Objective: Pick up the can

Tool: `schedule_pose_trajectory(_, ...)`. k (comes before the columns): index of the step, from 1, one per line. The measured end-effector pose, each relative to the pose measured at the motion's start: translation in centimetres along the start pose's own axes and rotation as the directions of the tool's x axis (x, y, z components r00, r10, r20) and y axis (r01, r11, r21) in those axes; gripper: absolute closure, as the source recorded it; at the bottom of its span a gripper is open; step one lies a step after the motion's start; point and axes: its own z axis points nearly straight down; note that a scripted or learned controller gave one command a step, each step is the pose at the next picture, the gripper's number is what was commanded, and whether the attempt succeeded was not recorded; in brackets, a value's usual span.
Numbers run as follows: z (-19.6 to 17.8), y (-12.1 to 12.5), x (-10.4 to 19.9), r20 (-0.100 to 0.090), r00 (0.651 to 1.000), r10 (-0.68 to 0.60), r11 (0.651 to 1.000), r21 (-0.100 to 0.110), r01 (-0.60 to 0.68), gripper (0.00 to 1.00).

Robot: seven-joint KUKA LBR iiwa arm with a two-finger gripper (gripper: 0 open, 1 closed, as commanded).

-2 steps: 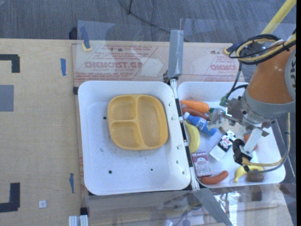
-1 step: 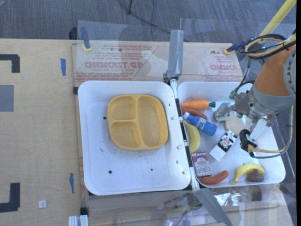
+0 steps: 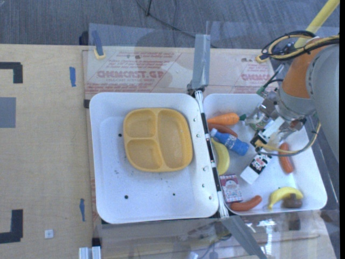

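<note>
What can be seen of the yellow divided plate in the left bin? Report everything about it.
The yellow divided plastic plate is a rounded rectangle with a raised rim and three compartments: two smaller ones on the view's left, one above the other, and one long one on the right. It looks matte, like moulded plastic. It lies flat and upright on the floor of the left shallow white bin, in its upper middle and slightly turned, apart from the walls. Nothing touches it but the bin floor.

The pale wooden worktop [image 3: 43, 161] carries two shallow white bins side by side, the left bin [image 3: 108, 198] and the right bin [image 3: 318, 196], their rims touching. Behind them lies a printed cardboard sheet [image 3: 135, 72]. Blue tape strips [image 3: 72, 76] and what look like black markings [image 3: 15, 72] sit on the wood.
</note>
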Motion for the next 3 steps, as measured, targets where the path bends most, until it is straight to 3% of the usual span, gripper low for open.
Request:
schedule_pose_trajectory(1, -3.0, 0.5, -4.1, 0.006, 0.998, -0.059, 0.998, 0.019, 0.059, 0.0)
schedule_pose_trajectory(2, 1.3, 4.7, -0.8, 0.014, 0.984, 0.18, 0.983, 0.02, -0.18, 0.0)
schedule_pose_trajectory(3, 1.4, 5.8, -1.3, 0.027, 0.88, 0.474, 0.88, 0.025, -0.474, 0.0)
